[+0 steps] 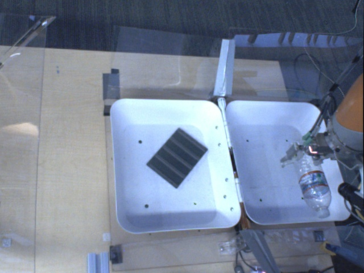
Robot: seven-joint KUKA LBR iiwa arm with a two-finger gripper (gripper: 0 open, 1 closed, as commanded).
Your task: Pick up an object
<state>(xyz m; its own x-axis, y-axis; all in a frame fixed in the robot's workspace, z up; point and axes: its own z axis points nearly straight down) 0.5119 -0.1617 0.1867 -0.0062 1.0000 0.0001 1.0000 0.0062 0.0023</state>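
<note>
A clear plastic water bottle (315, 187) with a blue-and-white label lies in the right bin (261, 169), near its right side, with its top end pointing up-left. My gripper (300, 151) hangs low over the same bin, right at the bottle's top end; whether it touches the bottle is unclear. A dark ribbed rectangular pad (177, 157) lies flat and turned diagonally in the middle of the left bin (131, 198).
The arm with its orange band (350, 115) enters from the right edge over the right bin's far corner. A raised divider (223, 75) runs back from between the bins. Cables (352, 201) hang at the right.
</note>
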